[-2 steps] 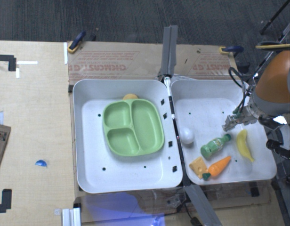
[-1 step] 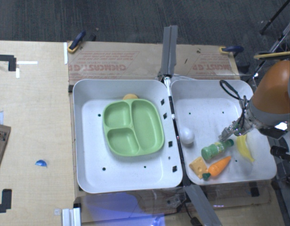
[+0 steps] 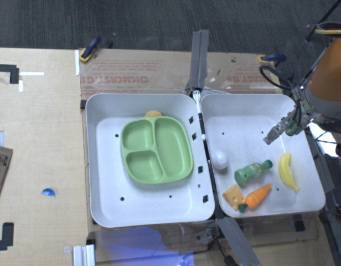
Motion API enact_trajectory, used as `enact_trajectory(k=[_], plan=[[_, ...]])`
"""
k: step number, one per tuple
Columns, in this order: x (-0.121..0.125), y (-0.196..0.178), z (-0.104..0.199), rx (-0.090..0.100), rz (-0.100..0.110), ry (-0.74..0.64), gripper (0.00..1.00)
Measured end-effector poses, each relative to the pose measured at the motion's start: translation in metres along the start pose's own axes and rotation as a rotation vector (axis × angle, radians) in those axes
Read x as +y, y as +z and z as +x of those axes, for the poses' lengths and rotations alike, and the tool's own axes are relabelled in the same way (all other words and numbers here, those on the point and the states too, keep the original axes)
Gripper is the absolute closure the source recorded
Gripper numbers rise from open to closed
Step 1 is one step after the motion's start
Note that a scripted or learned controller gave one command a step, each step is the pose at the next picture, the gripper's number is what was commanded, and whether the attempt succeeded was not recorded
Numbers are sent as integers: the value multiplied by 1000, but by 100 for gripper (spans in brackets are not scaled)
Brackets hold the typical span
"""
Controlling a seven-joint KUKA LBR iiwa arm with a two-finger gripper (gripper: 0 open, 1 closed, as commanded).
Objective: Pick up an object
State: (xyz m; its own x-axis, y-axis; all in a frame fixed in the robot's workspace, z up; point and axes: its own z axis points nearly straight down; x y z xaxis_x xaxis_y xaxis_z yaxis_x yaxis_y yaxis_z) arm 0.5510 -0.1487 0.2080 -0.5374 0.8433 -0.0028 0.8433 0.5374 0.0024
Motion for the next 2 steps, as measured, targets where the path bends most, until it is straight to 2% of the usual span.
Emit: enact_trajectory(k=[1,2], plan=[[-1,0,0,1,1,1,0],[-66,53,-41,2,3,92,0]])
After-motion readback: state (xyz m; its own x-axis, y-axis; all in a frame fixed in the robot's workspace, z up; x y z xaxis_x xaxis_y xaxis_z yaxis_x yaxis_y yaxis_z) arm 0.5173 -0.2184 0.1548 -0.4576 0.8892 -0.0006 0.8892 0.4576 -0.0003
